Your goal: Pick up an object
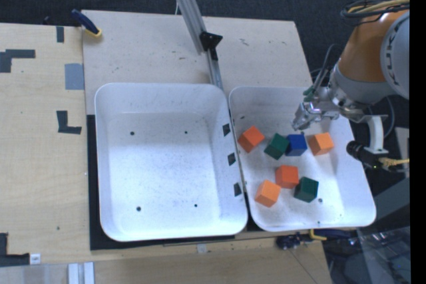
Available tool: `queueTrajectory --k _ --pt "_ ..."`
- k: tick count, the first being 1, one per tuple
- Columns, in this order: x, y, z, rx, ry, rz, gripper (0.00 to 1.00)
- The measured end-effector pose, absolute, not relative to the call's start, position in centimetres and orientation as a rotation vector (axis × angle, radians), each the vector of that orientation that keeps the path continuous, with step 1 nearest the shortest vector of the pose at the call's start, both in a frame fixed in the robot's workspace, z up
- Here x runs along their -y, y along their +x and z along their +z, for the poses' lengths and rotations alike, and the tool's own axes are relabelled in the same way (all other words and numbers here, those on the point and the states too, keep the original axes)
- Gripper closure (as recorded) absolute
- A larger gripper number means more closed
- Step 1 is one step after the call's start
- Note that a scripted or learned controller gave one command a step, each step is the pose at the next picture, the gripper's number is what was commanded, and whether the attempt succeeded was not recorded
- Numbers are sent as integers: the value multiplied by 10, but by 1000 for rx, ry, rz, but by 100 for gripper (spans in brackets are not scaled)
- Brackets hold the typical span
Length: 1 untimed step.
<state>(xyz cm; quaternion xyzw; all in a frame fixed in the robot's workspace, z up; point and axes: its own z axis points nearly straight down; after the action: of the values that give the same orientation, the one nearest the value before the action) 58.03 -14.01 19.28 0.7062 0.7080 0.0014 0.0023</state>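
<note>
Two white bins on bench; right bin (346, 206) holds seven blocks. Gripper (303, 122) hangs just above blue block (296, 143), a cube w/o long axis; grip state: can't tell.

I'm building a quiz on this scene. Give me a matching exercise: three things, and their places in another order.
Things:
1. blue wooden cube
2. yellow-and-blue clamp
3. left white plastic bin

Places:
A. on the bench's far left corner
B. in the right white plastic bin, between a green cube and an orange cube
C. beside the bin holding the cubes

Pairs: 1-B, 2-A, 3-C
</note>
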Motion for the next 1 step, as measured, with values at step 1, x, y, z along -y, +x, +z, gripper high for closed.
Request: queueTrajectory --k 1 --pt "144 587 238 -2221 2217 3 100"
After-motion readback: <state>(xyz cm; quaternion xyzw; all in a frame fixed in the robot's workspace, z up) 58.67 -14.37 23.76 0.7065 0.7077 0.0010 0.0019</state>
